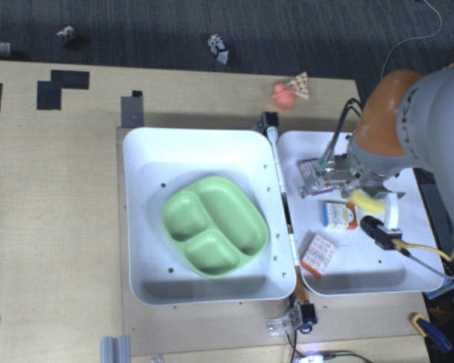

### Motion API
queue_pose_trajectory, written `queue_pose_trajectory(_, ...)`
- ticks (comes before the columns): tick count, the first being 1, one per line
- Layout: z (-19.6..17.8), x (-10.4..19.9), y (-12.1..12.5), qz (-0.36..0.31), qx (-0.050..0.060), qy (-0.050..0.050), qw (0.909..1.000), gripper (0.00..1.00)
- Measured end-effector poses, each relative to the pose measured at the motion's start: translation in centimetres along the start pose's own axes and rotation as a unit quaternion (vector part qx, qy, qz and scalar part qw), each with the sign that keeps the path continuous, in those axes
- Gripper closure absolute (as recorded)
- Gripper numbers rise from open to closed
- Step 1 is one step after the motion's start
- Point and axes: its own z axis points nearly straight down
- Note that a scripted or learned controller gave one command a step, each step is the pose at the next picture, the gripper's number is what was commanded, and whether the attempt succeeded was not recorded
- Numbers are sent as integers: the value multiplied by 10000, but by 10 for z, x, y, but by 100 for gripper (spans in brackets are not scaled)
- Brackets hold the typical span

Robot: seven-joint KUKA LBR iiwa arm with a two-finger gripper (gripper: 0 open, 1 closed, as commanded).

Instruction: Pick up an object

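The metal two-finger gripper (323, 178) hangs low in the right shallow white bin (408, 278), beside a yellow banana-shaped toy (368, 202). Whether it is open, I cannot tell. A green divided plastic plate (214, 224) lies in the left white bin (140, 225).

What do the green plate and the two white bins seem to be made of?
The green plate looks like moulded plastic with a matte finish: one even colour, soft rounded dividers, no sharp glare. The left bin and the right bin also look like smooth white plastic, though painted metal is possible.
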Motion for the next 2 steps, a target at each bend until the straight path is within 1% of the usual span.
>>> queue_pose_trajectory(1, -11, 1, 1, -24, -18, 1, 10000, 100)
queue_pose_trajectory(2, -11, 1, 1, -25, -16, -1, 10000, 0)
